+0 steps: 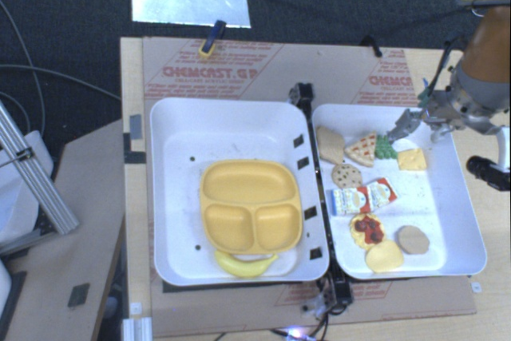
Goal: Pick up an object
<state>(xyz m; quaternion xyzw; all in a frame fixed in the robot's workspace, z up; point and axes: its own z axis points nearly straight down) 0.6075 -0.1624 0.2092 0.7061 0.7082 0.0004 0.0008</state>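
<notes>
The pincer [418, 120] (aperture cannot be told) is positioned near the cheese wedge [412, 160]: judged light, rigid, best gripped across its flat sides.

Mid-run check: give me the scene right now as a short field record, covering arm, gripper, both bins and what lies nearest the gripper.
arm: reaches in from the right, over the right bin's far edge
gripper: low over the right bin, fingers apart, nothing between them
nearest items: green piece, pizza slice, cheese wedge
right bin, other: cookie, carton, several more toy foods
left bin: yellow divided plate, banana at its near edge
</notes>
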